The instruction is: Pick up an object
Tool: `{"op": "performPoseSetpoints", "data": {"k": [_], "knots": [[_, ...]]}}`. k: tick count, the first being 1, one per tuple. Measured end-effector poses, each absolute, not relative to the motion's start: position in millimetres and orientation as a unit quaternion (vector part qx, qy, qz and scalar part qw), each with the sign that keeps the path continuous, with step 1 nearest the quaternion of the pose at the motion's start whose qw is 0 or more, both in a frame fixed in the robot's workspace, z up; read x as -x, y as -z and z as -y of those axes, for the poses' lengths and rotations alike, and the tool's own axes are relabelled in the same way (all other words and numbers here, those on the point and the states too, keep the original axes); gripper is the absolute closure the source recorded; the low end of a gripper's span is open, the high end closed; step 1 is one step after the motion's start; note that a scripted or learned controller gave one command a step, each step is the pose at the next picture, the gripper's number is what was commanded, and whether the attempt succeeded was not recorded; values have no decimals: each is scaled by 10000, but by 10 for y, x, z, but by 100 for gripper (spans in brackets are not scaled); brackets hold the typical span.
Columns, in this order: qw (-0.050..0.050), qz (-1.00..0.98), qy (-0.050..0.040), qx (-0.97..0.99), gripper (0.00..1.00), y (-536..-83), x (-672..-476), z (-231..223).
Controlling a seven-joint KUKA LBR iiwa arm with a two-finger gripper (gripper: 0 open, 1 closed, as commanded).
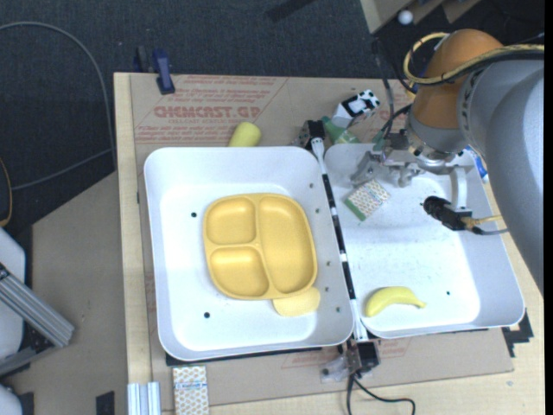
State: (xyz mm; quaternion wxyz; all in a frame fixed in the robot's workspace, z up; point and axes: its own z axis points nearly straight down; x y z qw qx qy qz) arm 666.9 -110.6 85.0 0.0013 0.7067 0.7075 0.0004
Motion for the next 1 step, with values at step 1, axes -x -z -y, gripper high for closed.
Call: {"op": "performPoseSetpoints", "data": {"k": [1], "knots": [[3, -7075, 1, -7067, 0, -851, -6667, 1028]]}}
